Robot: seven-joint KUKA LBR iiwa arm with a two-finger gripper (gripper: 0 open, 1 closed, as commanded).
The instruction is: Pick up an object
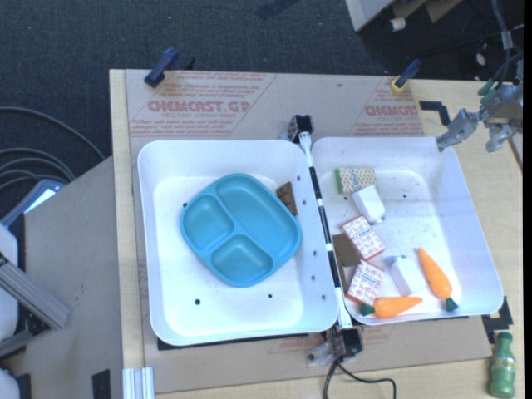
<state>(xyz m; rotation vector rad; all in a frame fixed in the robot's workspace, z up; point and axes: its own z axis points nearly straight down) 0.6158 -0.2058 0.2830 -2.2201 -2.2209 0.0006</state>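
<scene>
Right bin's (465, 189) back right floor lies open

Dark carpet floor (75, 23) surrounds a light wooden bench (125, 306) topped by a brown sheet printed with red lettering (199, 105). Blue clamp (160, 66) at the far left corner, yellow clamp (405, 76) far right. Grey cables (33, 152) lie left. Lighting even.

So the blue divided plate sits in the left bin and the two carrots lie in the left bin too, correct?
Not quite. The blue plate is in the left bin, but both carrots lie in the right bin, as the camera view shows.
</scene>
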